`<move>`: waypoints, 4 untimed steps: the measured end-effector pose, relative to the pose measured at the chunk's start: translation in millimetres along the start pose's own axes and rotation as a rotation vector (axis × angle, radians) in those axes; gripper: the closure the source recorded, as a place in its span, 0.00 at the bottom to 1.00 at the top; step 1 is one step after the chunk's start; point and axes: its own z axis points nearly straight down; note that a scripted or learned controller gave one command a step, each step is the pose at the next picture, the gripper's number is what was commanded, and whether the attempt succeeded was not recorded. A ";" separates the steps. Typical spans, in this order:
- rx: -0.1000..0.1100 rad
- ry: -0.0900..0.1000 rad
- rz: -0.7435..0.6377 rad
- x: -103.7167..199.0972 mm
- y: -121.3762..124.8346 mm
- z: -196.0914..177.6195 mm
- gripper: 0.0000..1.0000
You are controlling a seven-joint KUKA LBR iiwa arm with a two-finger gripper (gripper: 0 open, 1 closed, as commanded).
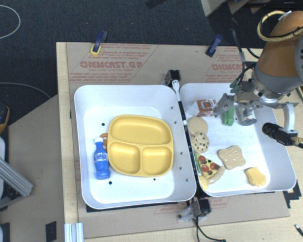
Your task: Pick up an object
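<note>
Bench top is cardboard-covered (141, 59), dark floor behind, two white bins side by side on it. Nearest stuff, lower right of frame, right bin (285, 173): yellow chunk (255, 176), toast slice (232, 157), pizza slice (208, 166) against the divider, then two cookies (197, 134) stacked up the divider side. Left bin (83, 135), centre-left of frame: yellow divided tray (140, 145) with a blue bottle (101, 160) touching its left edge. Further back in the right bin: small red-and-white packet (206, 106), and a green object (228, 115) just under the gripper (236, 110), upper right of frame. Arm comes in from the right, wrist low over the bin. Can't tell gripper state from this angle. Looks like the approach/descend step; green object is the likely target, nothing visibly lifted yet. Next move needs straddling the green piece cleanly without nudging the packet, then closing and raising straight up.
</note>
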 end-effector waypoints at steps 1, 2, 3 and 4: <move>-0.015 -0.001 -0.002 0.2 2.9 -8.8 0.00; -0.009 0.000 -0.001 -3.9 -4.7 38.8 0.00; -0.012 0.000 -0.002 -3.4 5.5 95.4 0.00; -0.016 0.000 -0.002 -3.5 7.7 101.1 0.00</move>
